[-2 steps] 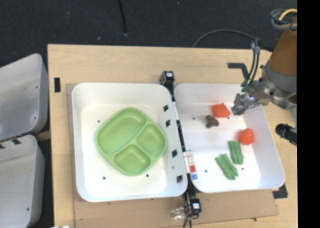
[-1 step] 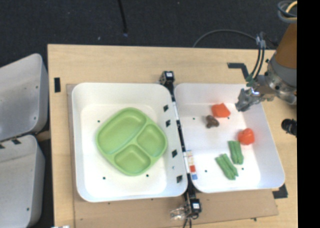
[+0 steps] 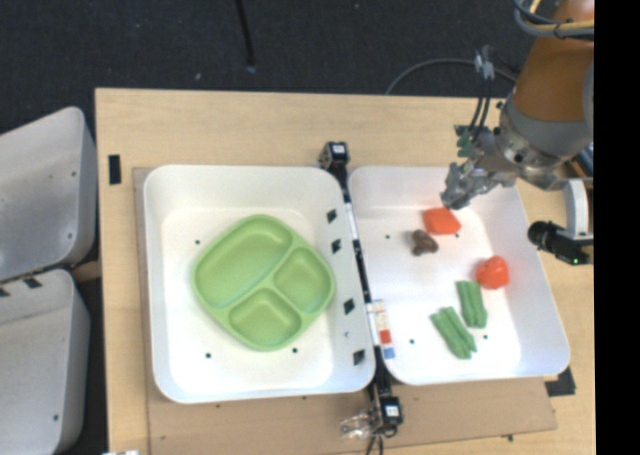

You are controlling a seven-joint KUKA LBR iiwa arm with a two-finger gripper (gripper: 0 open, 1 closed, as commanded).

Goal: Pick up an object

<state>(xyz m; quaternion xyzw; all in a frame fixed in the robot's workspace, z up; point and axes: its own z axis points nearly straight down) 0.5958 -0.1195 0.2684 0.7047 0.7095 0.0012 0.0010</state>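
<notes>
**Gripper low over far part of right bin, above orange block**

Gripper sits over the far part of the right bin, its tip just above and touching the outline of an orange block. Whether it is clenched, released or grasping anything cannot be told; the tip is dark and small at this angle. Arm enters from the right, orange band above the grey wrist, cables trailing off its far side.

Right bin contents:
- orange block, far middle, directly beneath the gripper tip; lies on the bin floor.
- small brown lump, just left of and nearer than the block, close to it but apart.
- red-orange rounded piece, right of centre, well apart from the block.
- two green bean pods: one just near of the red-orange piece, the other to its left and nearer; their ends lie close together.

Left bin holds a green divided plate with three compartments, set at a tilt to the bin edges, roughly central.

Both bins rest side by side on a light wooden bench. Black clips sit along the seam between the bins. White chair-like shapes stand at far left, off the bench.
</notes>
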